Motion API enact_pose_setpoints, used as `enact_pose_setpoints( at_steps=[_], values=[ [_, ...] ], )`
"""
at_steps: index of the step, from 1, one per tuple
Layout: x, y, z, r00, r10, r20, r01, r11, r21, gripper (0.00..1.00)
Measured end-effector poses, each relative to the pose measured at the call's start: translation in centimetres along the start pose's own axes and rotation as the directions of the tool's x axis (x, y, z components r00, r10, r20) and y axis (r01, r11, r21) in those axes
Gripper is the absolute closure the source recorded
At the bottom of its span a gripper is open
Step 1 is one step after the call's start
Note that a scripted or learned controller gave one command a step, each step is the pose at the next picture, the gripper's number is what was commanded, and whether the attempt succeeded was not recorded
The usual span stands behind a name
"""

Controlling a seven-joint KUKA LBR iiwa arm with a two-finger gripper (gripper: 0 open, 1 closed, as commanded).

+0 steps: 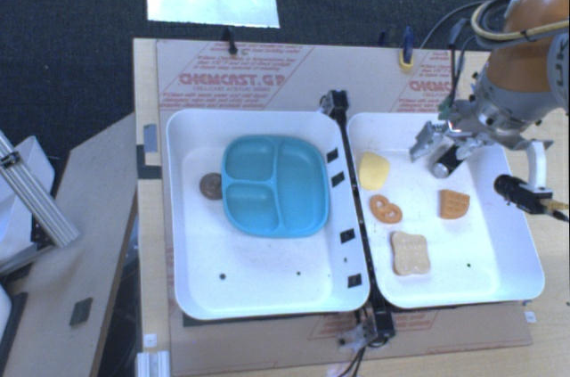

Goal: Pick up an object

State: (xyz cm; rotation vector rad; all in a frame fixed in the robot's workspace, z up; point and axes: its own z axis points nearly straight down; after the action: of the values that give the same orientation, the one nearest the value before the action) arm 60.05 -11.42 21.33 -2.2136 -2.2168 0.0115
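The bread slice (411,253) lies closest to us, at about 6 o'clock in the right bin (521,273); a little farther back the pretzel (386,209) sits at 9 o'clock from the middle of that bin, and the orange waffle piece (453,204) sits at 3 o'clock; the yellow chip (373,171) lies farther back still, at 10 o'clock, close to the wall between the bins; any of these small foods could be the thing to pick up, and all of them lie flat on the bin floor.

The gripper (436,151) hangs at 12 o'clock, over the far part of the right bin; I cannot tell how its jaws stand, and no food shows between them.

What could go wrong: the foods are thin and flat, so the jaws may slide over one and close on air; the gripper hangs over bare floor between the yellow chip and the orange waffle piece, so a straight drop may miss both; a bump may push the chip against the wall.

In the left bin (191,286) the blue plate (272,186) and a small brown round thing (211,185) at its 9 o'clock lie well away from the gripper.
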Motion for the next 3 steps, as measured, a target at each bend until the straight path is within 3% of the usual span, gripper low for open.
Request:
enact_pose_setpoints(
  at_steps=[1, 3],
  values=[
    [0.0, 0.3, -0.7, 1.000, -0.002, 0.001, 0.002, 1.000, -0.013, 0.00],
    [0.0, 1.1, 9.3, 1.000, 0.000, 0.001, 0.000, 1.000, -0.010, 0.00]
  ],
)
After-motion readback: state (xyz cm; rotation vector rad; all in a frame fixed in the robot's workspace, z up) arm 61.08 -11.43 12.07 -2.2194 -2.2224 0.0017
